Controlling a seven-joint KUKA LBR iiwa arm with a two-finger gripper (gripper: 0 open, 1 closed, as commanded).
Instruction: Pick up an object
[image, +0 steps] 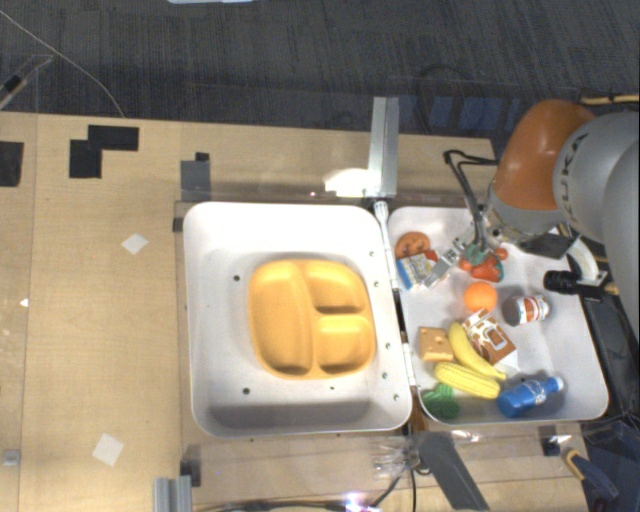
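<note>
My hand (478, 252) hovers over the small red plastic toy (484, 265); finger state unclear. It looks light, stiff, slippery: grip its middle.

left bin (215, 300): divided tray (310, 317) in its middle | right bin (580, 345): crowded, gripper (478, 255) down at the back among small items | banana (470, 350) and corn (466, 380) near the front | bottle (528, 394) at front right

Yellow divided tray (308, 316) in left bin (215, 300)
</note>
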